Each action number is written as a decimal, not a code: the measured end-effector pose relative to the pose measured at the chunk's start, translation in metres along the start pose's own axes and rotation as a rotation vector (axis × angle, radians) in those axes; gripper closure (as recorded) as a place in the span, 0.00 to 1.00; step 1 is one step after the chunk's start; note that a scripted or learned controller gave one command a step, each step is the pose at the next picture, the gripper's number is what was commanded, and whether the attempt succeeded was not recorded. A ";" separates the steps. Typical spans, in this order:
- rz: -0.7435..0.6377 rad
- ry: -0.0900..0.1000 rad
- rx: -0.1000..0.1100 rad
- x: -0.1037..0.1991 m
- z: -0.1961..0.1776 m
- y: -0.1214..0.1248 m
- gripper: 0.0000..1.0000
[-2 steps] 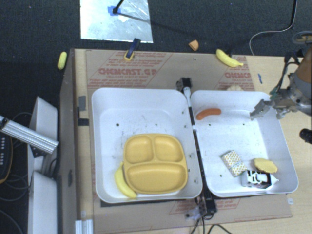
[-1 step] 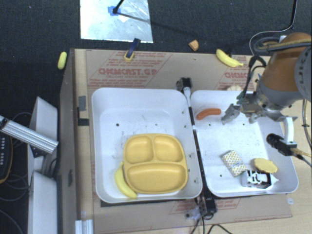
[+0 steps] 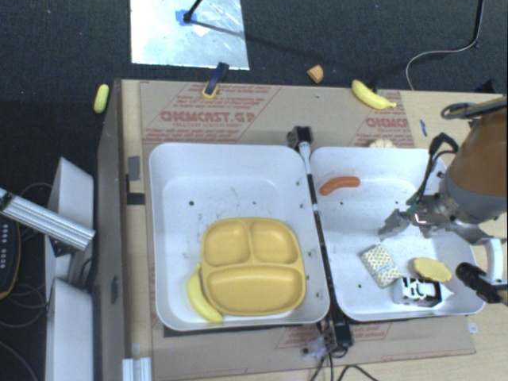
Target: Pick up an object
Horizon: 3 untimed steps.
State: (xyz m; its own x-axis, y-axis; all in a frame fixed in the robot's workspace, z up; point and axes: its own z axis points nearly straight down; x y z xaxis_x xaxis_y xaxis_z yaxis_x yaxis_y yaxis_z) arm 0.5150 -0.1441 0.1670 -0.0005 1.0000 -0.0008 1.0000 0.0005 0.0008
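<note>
The right bin point(image 3: 365, 163) holds an orange sausage point(image 3: 340, 184) near its back left. A patterned beige wafer point(image 3: 379, 264), a yellow bun-like piece point(image 3: 432, 269) and a black and white item point(image 3: 418, 290) lie toward its front. My gripper point(image 3: 406, 219) hangs over the right bin's middle right, above and behind the wafer and apart from it. Nothing shows in its grasp. The grey arm with its orange band point(image 3: 484, 161) fills the right edge.
The left bin point(image 3: 182, 173) carries a yellow divided plate point(image 3: 252, 264) with a banana point(image 3: 202, 298) at its front left. On the bench behind the bins lie another banana point(image 3: 371, 94), a small orange piece point(image 3: 316, 73) and a blue and yellow tool point(image 3: 214, 80).
</note>
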 end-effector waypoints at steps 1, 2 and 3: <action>-0.001 0.001 0.001 0.026 0.057 -0.029 0.00; -0.002 -0.001 -0.003 -0.022 0.035 0.076 0.00; -0.004 0.002 -0.001 0.058 0.083 0.112 0.00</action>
State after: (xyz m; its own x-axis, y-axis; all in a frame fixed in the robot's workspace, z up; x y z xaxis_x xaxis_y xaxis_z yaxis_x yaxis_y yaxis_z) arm 0.6269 -0.0860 0.0839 -0.0042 1.0000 0.0010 1.0000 0.0042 0.0014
